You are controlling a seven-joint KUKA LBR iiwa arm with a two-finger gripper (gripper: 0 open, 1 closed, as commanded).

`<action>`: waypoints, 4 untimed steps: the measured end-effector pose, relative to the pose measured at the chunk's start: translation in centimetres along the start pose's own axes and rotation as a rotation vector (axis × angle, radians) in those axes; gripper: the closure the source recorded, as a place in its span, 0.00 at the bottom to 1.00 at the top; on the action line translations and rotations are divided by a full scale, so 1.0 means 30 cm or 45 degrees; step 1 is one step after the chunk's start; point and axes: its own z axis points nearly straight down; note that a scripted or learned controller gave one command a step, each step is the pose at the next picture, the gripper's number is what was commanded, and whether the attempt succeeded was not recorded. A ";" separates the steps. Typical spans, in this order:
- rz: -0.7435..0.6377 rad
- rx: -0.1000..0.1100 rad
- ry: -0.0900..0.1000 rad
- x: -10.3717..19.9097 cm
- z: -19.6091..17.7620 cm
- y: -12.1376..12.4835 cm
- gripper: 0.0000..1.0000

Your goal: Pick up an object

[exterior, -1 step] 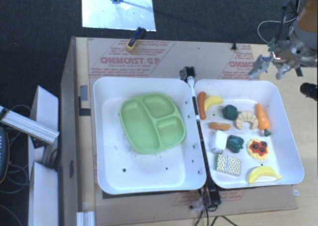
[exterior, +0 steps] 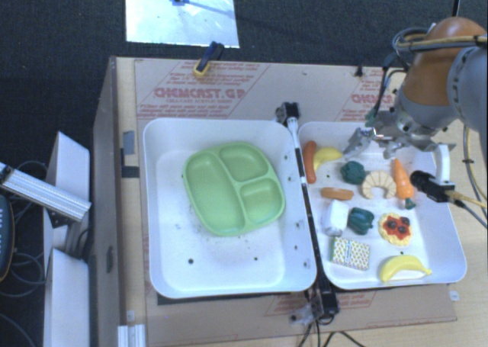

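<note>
Seen from above, the table carried two shallow white bins side by side. The left bin, well apart from the tool, held a pale green divided plate, its three wells bare. The right bin lay directly under the tool, which hung at that bin's far edge on the grey arm; whether it was spread or pressed together could not be told.

The right bin held a scatter of toy foods, any of which would have served as the object to pick up. Just below the tool lay a dark green broccoli-like piece, and beside it a tan croissant and an orange carrot. Just left of the tool were a yellow lemon-like piece and a red-orange sausage along the bin wall. Farther toward the near edge lay a small orange piece, a white block, a green pepper, a round pizza-like disc, a patterned cracker and a yellow banana.

All looked light, rigid and smooth, so likely slippery. The broccoli-like piece appeared the nearest candidate; a hold across its narrow waist seemed safest. The flat cracker and disc would probably offer little to grip, and the pieces' crowding risked nudging neighbours.
</note>
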 end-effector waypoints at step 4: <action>0.001 -0.004 -0.006 0.141 0.228 0.116 0.00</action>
